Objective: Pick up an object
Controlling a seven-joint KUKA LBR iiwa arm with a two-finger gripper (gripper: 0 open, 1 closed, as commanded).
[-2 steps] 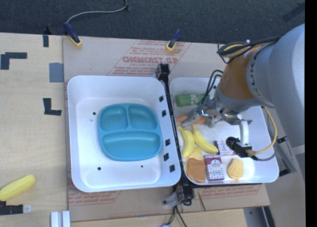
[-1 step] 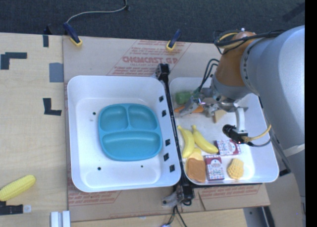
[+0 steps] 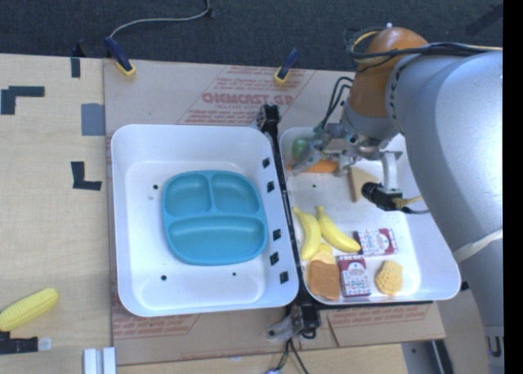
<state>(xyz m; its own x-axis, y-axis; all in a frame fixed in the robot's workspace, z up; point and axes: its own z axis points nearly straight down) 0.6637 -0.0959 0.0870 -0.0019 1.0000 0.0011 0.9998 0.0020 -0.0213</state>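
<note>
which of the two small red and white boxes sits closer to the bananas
The upper red and white box, just right of the bananas. The lower box lies further down, between the two orange-yellow items.

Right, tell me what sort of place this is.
Probably a robotics lab test bench: two white bins clamped side by side on cardboard, toy food such as plastic bananas in the right one, and a grey arm reaching in.

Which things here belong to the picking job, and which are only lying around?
Belong to the job:
gripper, over the right bin
orange piece under it
bananas
two small red boxes

Lying about:
blue divided plate in the left bin
toy corn cob on the bench
yellow clamps
</note>
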